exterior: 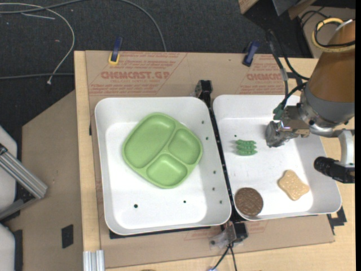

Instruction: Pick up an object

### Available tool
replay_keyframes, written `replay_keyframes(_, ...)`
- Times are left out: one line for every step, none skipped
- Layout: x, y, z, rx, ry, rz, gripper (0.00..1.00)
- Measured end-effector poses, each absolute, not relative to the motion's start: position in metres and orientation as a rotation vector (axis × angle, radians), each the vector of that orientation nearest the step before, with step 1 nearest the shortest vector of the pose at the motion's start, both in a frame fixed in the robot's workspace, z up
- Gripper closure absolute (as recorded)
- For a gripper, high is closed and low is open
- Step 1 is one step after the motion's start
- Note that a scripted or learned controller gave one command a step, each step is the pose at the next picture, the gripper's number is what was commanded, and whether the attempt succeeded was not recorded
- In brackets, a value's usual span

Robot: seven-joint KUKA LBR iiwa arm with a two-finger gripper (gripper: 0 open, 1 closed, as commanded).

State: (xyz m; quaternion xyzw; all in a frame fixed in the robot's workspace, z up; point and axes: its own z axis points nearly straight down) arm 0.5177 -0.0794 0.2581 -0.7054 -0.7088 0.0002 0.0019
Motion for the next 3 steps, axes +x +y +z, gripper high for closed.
replay_keyframes(0.535,-0.034,0.245,-2.214,-2.225,0.000,1.00)
replay_keyframes(0.551,0.019,0.251,-2.213,-2.229,-0.005,1.00)
replay_keyframes(0.558,0.063,0.242,-2.216,-2.226,-0.002,1.00)
